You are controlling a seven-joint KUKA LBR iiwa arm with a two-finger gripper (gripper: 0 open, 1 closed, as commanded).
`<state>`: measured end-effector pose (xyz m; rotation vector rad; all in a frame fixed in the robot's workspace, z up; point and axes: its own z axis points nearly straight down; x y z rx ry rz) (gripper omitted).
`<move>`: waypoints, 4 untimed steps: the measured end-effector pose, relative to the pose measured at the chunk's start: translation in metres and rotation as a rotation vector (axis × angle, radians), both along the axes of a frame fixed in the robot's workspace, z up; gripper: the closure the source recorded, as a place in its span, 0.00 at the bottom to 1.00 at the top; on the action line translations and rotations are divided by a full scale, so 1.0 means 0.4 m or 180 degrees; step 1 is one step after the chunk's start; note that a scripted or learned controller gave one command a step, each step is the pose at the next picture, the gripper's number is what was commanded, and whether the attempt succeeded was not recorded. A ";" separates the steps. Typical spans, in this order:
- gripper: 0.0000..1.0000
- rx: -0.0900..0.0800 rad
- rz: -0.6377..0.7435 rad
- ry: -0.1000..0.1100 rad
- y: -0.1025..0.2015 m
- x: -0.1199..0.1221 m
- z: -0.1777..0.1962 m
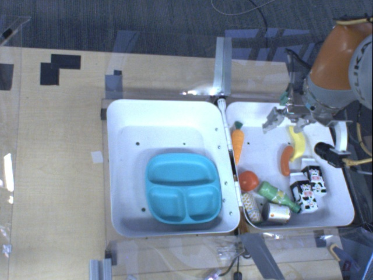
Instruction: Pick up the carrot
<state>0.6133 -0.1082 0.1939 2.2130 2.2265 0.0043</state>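
Note:
The carrot (237, 143), orange with a small green top, lies along the left wall of the right bin (256, 111), its tip pointing toward the front. My gripper (287, 120) hovers over the back of that bin, to the right of the carrot and well apart from it. Its two grey fingers (271, 121) are spread open with nothing between them.
In the right bin lie a banana (297, 144), an orange-red oblong piece (285, 160), a tomato (248, 180), a green bottle (277, 194), a can (278, 213) and a cow-patterned carton (309, 189). The left bin (134, 121) holds a blue divided tray (183, 186).

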 end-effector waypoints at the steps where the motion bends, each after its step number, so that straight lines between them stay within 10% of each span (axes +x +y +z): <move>1: 0.00 0.0005 -0.0827 -0.0006 0.180 0.115 0.013; 2: 0.00 0.0006 -0.1097 0.0006 0.317 -0.022 -0.022; 3: 1.00 0.0014 -0.1085 -0.0007 0.319 -0.018 0.007; 4: 1.00 0.0010 -0.1732 0.0007 0.228 -0.200 -0.013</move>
